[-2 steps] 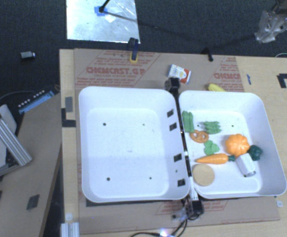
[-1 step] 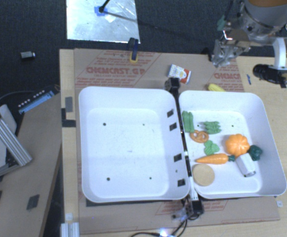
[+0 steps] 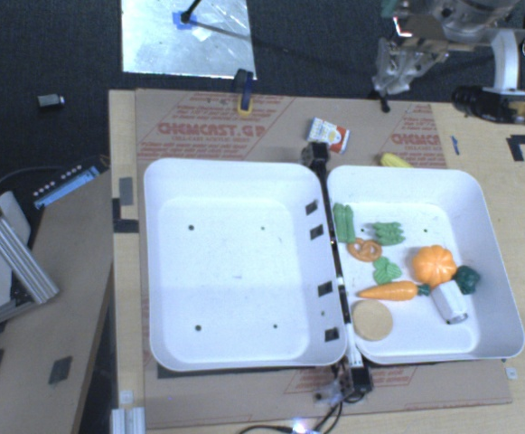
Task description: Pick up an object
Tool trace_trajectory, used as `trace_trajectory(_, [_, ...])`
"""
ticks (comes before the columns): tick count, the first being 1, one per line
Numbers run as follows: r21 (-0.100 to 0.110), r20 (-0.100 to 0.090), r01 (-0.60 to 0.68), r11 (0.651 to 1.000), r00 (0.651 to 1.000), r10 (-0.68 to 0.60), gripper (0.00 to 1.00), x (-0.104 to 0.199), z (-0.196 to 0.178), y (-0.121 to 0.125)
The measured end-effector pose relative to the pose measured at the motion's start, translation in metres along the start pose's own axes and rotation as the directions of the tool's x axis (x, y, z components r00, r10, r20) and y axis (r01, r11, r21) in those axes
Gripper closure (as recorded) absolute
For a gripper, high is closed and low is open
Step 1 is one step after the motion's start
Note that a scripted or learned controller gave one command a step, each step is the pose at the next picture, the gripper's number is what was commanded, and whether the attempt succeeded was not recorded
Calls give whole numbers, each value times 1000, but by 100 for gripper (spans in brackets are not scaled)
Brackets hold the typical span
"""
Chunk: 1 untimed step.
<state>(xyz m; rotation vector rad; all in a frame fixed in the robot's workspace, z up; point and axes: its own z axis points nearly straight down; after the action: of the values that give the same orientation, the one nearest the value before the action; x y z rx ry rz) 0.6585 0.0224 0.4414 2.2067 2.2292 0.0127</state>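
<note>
Two bins [image 3: 398, 188] on cardboard [image 3: 208, 120] printed "CHEMCAST".

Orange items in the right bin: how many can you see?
3. The round orange pumpkin sits right of centre, the carrot lies just left of and below it, and the small pretzel lies near the divider, above the carrot. None looks hidden.

Bins [image 3: 221, 269]: smooth white plastic, slight sheen. Surface [image 3: 208, 120]: matt brown cardboard, printed red. Pumpkin [image 3: 434, 264] and carrot [image 3: 390, 290]: glossy orange plastic. Sheet [image 3: 188, 25] behind: shiny, crinkled metal foil. Floor [image 3: 45, 34]: dark, rough carpet
</note>
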Motion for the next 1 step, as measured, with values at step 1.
trace_trajectory(1, [-4, -2, 4, 1000, 1000, -4, 100, 91, -88, 11])
